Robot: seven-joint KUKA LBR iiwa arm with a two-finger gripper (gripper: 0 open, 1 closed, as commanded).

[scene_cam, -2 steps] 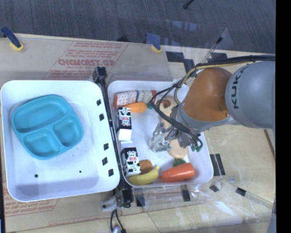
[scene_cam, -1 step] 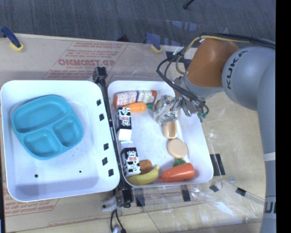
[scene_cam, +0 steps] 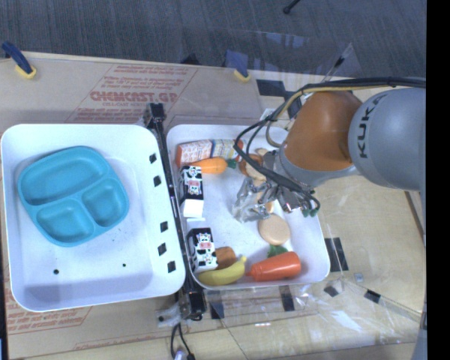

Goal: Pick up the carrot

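The carrot (scene_cam: pixel 276 266) is a red-orange piece with a green top, lying along the front wall of the right bin (scene_cam: pixel 319 238). My gripper (scene_cam: pixel 253 203) hangs over the middle of that bin, up and to the left of the carrot and apart from it. The grey arm with its orange band (scene_cam: pixel 322 133) reaches in from the right and hides the bin's back right part. Nothing of the carrot is covered.
A beige round piece (scene_cam: pixel 274 232) lies between gripper and carrot. A banana (scene_cam: pixel 223 273), two cow-print cartons (scene_cam: pixel 203 249) (scene_cam: pixel 192 182), an orange stick (scene_cam: pixel 210 166) and a red packet (scene_cam: pixel 193 151) line the bin's left and back. The left bin holds a blue divided plate (scene_cam: pixel 71 193).
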